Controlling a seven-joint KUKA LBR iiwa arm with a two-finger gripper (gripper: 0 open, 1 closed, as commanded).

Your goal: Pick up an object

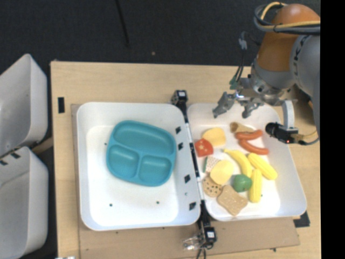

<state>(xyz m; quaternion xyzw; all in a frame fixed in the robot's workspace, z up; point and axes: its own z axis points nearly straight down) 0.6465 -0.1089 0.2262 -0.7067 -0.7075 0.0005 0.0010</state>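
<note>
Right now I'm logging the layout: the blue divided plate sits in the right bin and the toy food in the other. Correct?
Not quite. The camera view shows the blue divided plate in the left bin; the toy food lies in the right bin.

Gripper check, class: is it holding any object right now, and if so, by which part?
Nothing is held. The gripper hangs open above the right bin's far edge, fingers apart with nothing between them.
</note>
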